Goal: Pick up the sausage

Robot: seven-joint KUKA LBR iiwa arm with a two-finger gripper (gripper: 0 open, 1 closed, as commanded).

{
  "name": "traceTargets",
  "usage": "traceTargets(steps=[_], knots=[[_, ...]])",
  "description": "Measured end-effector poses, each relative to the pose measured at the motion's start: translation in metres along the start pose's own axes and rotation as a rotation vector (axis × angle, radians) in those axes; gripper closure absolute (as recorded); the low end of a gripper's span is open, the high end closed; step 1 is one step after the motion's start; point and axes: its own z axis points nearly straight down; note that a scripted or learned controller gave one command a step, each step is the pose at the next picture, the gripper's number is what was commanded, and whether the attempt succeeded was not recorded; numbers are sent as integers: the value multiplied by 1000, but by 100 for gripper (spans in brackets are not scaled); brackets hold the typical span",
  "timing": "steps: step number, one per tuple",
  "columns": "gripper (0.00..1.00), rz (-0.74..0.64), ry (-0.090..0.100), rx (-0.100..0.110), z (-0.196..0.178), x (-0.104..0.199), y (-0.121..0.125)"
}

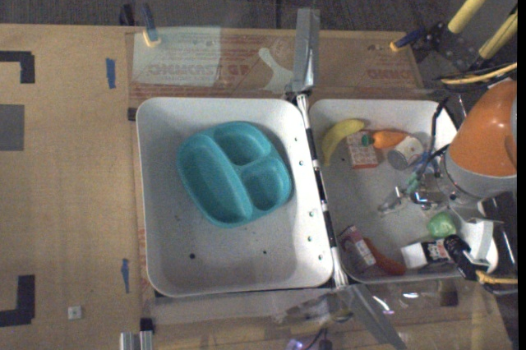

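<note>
The gripper (404, 199) hangs over the middle of the right bin (374, 213); whether it is wide or closed cannot be told from this blurred view. The arm (486, 145) reaches in from the right. The sausage (383, 257), reddish-brown, lies near the bin's front wall, beside a small red packet (358, 246) and well apart from the gripper. A banana (338, 136) and a carrot (388, 139) lie at the back. The left bin (164, 258) holds a teal divided plate (235, 172).
</note>
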Motion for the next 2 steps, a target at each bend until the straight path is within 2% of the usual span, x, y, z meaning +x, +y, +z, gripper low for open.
traceTargets(steps=[1,2], knots=[[0,178,0,5,-128,47,46],[0,366,2,0,0,51,-13]])
